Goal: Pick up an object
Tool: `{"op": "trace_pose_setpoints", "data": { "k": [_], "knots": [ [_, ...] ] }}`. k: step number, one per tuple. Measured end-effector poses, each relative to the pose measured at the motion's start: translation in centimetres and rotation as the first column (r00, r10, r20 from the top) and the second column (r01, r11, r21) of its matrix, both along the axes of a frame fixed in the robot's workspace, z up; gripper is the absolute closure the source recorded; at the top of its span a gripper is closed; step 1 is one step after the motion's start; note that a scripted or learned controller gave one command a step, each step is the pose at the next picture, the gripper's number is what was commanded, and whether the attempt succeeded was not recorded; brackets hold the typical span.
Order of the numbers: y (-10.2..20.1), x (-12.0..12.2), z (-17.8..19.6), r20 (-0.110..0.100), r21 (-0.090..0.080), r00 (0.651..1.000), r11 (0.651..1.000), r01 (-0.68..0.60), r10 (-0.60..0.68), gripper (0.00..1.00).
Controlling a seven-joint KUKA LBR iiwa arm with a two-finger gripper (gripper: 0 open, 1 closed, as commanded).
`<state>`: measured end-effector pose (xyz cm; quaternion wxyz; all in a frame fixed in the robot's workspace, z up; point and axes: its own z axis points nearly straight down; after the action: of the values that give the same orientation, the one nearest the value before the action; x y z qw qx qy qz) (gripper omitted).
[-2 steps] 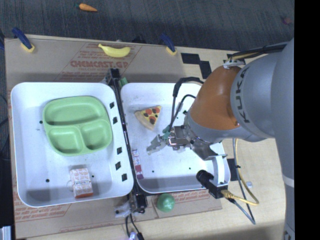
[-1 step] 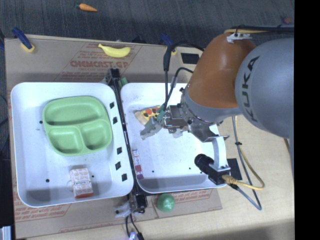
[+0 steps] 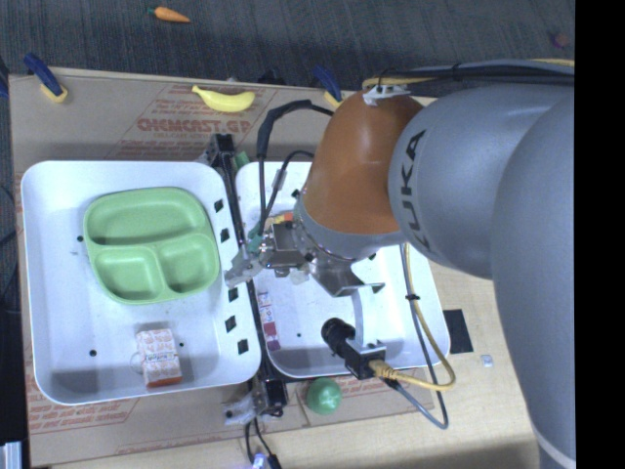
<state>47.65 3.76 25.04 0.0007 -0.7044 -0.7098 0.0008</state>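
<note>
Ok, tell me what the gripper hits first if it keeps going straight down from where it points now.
Probably the white floor of the right bin. The gripper hangs over that bin's left side, close to the divider; I see no object directly beneath it, though the arm hides much of the bin and depth is unclear.

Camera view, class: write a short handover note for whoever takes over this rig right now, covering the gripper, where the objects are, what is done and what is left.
Gripper: low over the right bin, at its left wall; nothing seen held.
Left bin: green divided tray and a small packet nearer the front.
Outside the bins: yellow banana on the bench behind them, green ball at the front edge.
Done: no pick visible.
Left: grasp one object and lift it.
</note>
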Motion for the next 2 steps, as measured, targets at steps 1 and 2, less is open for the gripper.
{"op": "trace_pose_setpoints", "data": {
  "k": [1, 2],
  "knots": [
    [-7.1, 0.5, -3.9, -0.001, -0.001, 1.000, 1.000, 0.002, -0.002, 0.00],
    [-4.1, 0.0, -5.9, 0.000, 0.000, 1.000, 1.000, 0.000, 0.000, 0.00]
  ]
}}
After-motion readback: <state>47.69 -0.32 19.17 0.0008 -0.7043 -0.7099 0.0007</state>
